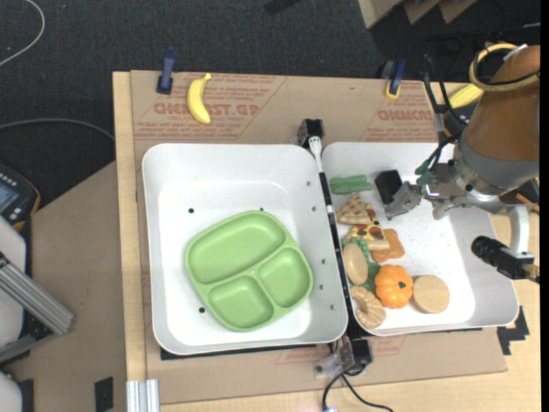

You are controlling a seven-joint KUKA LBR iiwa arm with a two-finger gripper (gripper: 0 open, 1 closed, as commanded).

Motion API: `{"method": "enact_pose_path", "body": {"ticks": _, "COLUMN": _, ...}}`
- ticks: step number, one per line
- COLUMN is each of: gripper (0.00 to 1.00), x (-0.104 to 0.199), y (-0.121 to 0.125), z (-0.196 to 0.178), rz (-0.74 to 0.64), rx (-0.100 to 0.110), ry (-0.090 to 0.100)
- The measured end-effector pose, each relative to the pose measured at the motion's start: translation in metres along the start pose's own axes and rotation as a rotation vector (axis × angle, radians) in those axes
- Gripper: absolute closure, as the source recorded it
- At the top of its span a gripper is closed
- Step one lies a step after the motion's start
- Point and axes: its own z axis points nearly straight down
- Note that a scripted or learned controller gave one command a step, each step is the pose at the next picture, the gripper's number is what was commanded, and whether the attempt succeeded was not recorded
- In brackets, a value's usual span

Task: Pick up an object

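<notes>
We are still at the approach: our tool [401,194] hangs over the right bin [480,316] (whether open or closed we cannot tell), and must next descend onto the pizza slice [353,209] near the bin's left wall.

The worktop [257,93] is covered by a brown cardboard sheet with red lettering. Two white bins sit on it side by side, touching along the middle: the left bin [171,230] and the right bin [480,307]. A yellow banana [200,98] lies on the cardboard near the far left corner. Blue clamps [165,73] grip the far edge, one just beside the banana, another [394,78] farther right.
</notes>
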Motion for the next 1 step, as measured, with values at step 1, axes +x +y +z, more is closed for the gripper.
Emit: {"method": "enact_pose_path", "body": {"ticks": 1, "gripper": 0.00, "x": 0.0600, "y": -0.0453, "z": 0.0143, "rz": -0.004, "rx": 0.008, "ry": 0.004}}
